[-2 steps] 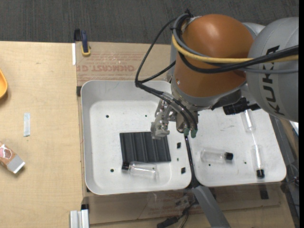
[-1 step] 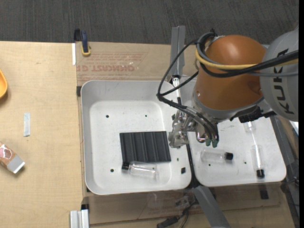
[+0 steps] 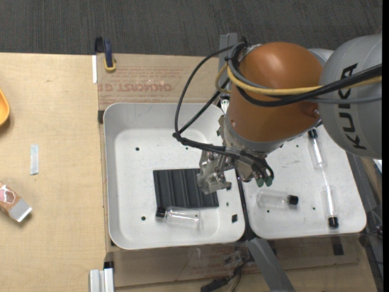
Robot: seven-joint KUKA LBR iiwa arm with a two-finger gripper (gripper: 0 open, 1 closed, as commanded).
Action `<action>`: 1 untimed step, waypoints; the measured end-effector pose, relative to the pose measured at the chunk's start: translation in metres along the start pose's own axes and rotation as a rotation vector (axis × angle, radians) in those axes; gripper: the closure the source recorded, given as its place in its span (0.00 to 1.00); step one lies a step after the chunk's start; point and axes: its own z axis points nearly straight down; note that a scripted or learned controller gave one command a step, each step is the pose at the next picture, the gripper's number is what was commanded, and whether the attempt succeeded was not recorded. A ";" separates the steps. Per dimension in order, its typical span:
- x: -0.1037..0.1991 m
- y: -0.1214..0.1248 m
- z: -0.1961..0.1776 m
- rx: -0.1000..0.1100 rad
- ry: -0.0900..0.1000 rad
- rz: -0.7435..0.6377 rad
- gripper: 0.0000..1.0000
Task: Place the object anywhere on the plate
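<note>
Gripper (image 3: 213, 178) is parked over the black ribbed plate (image 3: 179, 188)'s right edge; finger state can't be made out, tbh.

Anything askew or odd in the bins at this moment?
Nothing spilled or broken. The clear vial lies on its side beside the black ribbed plate, not on it; three more vials lie scattered in the right bin.

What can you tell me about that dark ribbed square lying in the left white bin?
The dark ribbed plate is a flat, roughly square black slab with parallel grooves along it, matte, probably plastic or rubber. It lies flat on the floor of the left bin, near the middle. A clear vial with a black cap lies along its near edge, seemingly touching it. The gripper hangs over its right edge, hiding that side.
</note>
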 end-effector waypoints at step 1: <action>-0.008 -0.002 0.010 0.000 0.001 -0.019 1.00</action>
